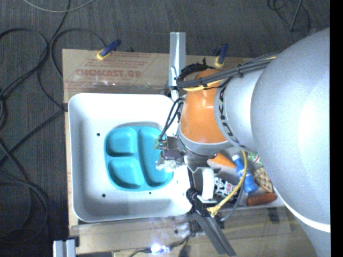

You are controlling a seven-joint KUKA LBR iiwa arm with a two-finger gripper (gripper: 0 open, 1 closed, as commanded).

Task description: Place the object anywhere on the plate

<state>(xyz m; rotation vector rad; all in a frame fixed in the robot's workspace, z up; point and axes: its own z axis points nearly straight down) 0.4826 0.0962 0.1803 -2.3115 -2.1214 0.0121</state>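
Though looking straight down on the pincer [170, 158], cannot tell whether open or closed, tucked as it is under the wrist. Hangs at the centre of the view, over the three o'clock rim of the blue plate [126, 143]. Cannot make out anything gripped.

Just at seven o'clock of the pincer, a small pale patch [162, 166] against the plate's edge, too blurred to name. As for the task's object, cannot say which thing it is.

At twelve o'clock of the pincer, the orange band [201, 116], and beyond it, toward three o'clock, the broad grey arm [295, 133].

Plate split into three hollows: one at ten o'clock, one at seven o'clock, a long one at three o'clock. Lying flat in the left white bin [86, 122], a little toward that bin's three o'clock side.

At four o'clock of the pincer, the right bin [252, 205], mostly covered by the arm. In it:
- an orange carrot-shaped piece [221, 160]
- a blue bottle-like thing [245, 182] just beside it
- a reddish-brown sausage shape [262, 198] near the five o'clock edge

Under both bins, a counter topped with cardboard [118, 71] bearing red lettering. Blue-and-yellow clamps at eleven o'clock [108, 48] and at one o'clock [220, 54], a metal post [177, 52] between them. All around, dark carpet with loose cables [32, 159].
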